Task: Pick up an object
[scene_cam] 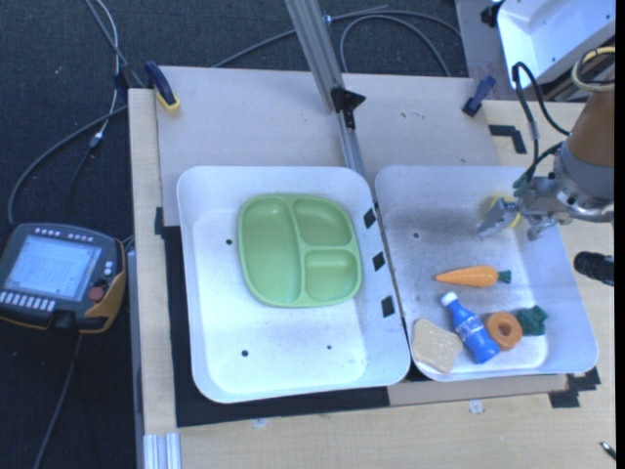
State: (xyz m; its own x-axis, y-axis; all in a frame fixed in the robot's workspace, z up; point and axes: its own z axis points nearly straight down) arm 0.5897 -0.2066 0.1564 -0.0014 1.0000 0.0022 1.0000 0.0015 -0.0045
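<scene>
The right bin [430,198] holds an orange carrot [469,277] near its middle. Along the front edge lie a beige bread slice [436,346], a blue bottle [470,328], an orange ring [505,329] and a small dark green piece [532,319]. My gripper [512,223] hangs over the far right part of this bin, above and behind the carrot. Its fingers are spread open with nothing between them.
In the left bin [210,360] sits a green divided plate [298,250]. A metal pole [327,57] slants down to the seam between the bins. A teach pendant [59,277] lies on the floor at the left. Blue clamps [161,86] grip the bench's back corners.
</scene>
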